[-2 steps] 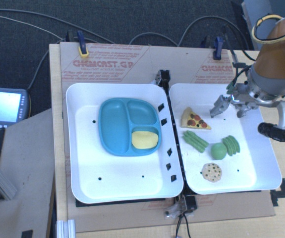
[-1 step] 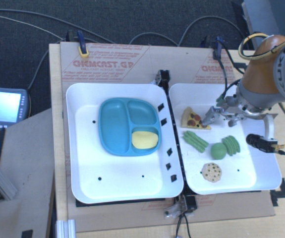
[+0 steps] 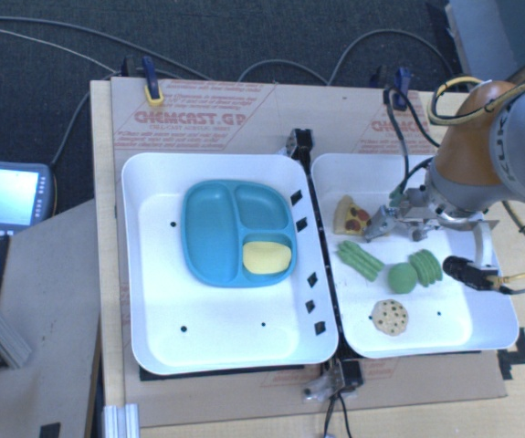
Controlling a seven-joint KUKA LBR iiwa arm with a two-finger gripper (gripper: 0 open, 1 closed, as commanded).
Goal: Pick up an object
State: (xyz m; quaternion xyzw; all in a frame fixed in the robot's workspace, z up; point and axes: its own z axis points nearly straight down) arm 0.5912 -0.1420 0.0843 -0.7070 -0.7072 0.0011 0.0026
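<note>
Gripper (image 3: pixel 399 224) fingers sit beside pizza slice (image 3: pixel 351 216); wrist hides whether they are spread.

There were two white bins on the bench: the left bin (image 3: pixel 143 272) and the right bin (image 3: pixel 481 322).

The left bin held one blue plate (image 3: pixel 216 235) with three sections. One yellow lump (image 3: pixel 267 257) lay in the plate's section nearest the bin's front right corner.

The right bin held five toy foods. There was one pizza slice (image 3: pixel 351 217) near its left edge. There was one long green bean pod (image 3: pixel 361 260) just below the pizza. There was one round green ball (image 3: pixel 402 277) in the middle. There was one ridged green piece (image 3: pixel 425 267) touching the ball. There was one cookie (image 3: pixel 390 318) with dark chips near the front edge.

That made three green toys in all.
</note>
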